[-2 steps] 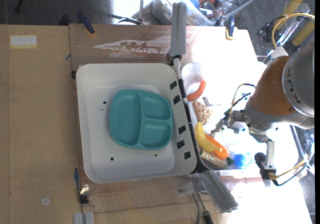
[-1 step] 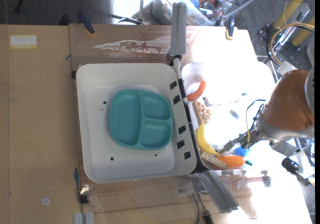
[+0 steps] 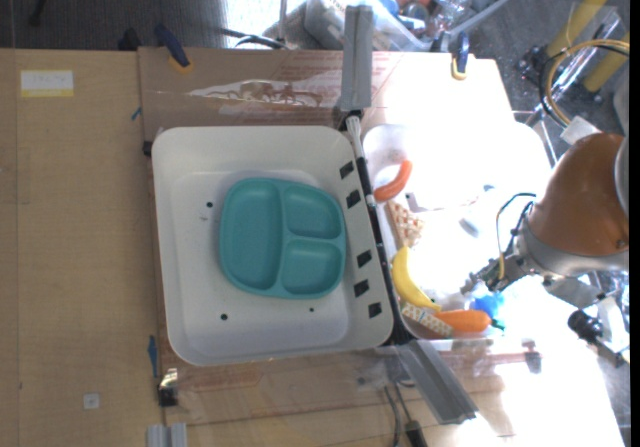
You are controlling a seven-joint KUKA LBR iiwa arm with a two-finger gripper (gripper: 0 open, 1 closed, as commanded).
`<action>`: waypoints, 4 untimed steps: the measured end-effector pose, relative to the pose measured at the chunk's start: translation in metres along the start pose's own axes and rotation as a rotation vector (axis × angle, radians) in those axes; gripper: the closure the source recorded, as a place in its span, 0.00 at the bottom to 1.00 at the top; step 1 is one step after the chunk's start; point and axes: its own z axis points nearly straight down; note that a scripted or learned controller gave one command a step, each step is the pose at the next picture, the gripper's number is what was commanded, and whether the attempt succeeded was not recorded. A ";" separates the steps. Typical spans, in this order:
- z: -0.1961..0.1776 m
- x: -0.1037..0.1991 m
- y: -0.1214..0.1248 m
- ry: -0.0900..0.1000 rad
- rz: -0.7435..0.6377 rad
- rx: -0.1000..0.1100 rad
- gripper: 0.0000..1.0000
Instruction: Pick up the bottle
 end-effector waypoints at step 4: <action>-0.022 0.196 0.253 0.010 0.454 0.026 1.00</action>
